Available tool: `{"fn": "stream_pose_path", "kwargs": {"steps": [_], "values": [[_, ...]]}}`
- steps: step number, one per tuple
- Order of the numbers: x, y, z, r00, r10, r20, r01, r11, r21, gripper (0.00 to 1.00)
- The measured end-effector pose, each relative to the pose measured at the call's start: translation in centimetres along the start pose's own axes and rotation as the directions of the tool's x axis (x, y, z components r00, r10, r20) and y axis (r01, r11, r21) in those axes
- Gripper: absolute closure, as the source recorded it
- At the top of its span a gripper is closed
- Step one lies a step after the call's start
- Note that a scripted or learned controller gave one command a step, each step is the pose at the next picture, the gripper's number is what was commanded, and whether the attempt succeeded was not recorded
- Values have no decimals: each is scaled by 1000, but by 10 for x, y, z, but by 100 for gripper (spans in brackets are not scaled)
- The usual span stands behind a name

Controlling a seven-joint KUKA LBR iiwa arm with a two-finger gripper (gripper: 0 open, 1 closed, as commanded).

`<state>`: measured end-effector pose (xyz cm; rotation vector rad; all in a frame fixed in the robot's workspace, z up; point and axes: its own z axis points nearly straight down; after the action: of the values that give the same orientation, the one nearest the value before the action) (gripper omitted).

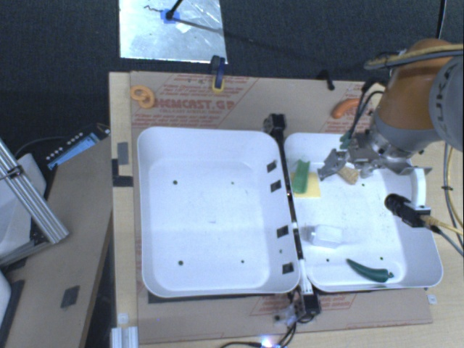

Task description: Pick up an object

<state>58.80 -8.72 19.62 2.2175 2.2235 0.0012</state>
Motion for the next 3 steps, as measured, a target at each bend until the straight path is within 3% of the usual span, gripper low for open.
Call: {"fn": "stream_pose_path", "kwargs": {"steps": [1,2,3], "values": [[0,1,-11,1000,-2,0,2,1000,-3,100],[88,22,-65,1000,-11,-4,11,1000,-7,100],[153,-5,-202,1000,-10,-6,10,1000,-17,100]]}}
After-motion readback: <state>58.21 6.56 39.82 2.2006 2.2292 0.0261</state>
